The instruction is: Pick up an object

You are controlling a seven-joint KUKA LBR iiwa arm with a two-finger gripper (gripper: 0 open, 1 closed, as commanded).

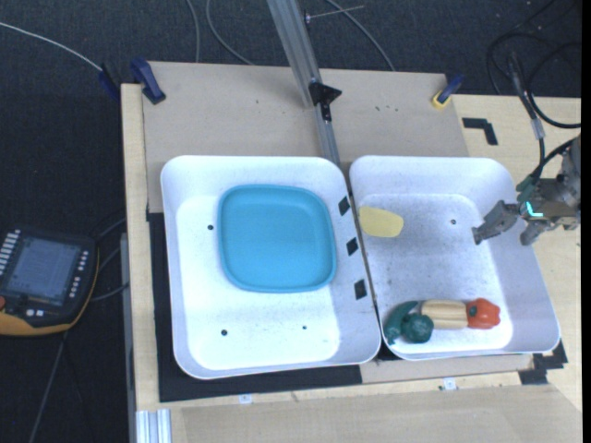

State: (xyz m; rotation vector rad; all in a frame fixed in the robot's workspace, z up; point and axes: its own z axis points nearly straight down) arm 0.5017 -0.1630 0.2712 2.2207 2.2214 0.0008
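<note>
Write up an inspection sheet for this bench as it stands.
Surface: wooden bench with two white bins, left bin and right bin, side by side.
Job's things: blue plate in the left bin; yellow piece, green toy, tan stick and red toy in the right bin.
Clutter: blue clamps at the bench's far edge.
Grippers: hand over the right bin's right rim, fingers apart, holding nothing.
Cables: loops on the dark floor.
Surroundings: pendant on the floor at left.

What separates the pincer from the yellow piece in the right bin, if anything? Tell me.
Apart. The camera view shows a bare stretch of white bin floor between the pincer at the bin's right rim and the yellow piece near its left wall.
</note>
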